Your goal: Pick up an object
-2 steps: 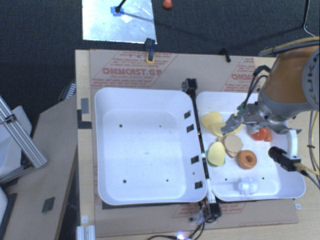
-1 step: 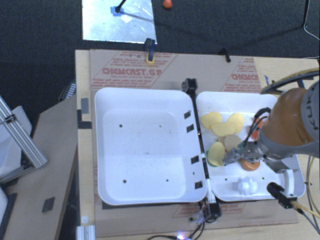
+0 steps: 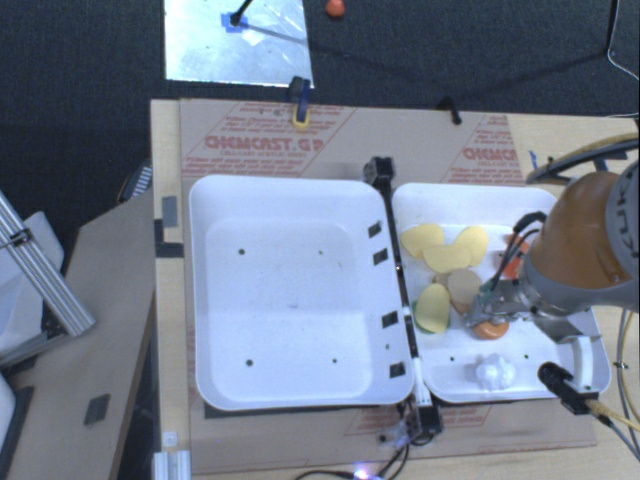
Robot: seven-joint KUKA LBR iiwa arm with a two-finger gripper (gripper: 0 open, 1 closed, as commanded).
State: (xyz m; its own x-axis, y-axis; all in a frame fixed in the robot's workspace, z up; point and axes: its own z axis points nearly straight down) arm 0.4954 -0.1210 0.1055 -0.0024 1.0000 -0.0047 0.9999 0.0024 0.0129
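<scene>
A: Where is the arm (image 3: pixel 590 248) being lowered?

B: Into the right bin (image 3: pixel 560 383), over the orange object (image 3: pixel 489 329) lying beside the yellow pieces (image 3: pixel 445 248) (finger state cannot be told).

A: How is it being done well?

B: The descent should be centred on the orange object, clear of its neighbours.

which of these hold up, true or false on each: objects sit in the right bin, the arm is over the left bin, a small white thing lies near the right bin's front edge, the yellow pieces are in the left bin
1. Objects sit in the right bin. True.
2. The arm is over the left bin. False: it is over the right bin.
3. A small white thing lies near the right bin's front edge. True.
4. The yellow pieces are in the left bin. False: they lie in the right bin.
</scene>
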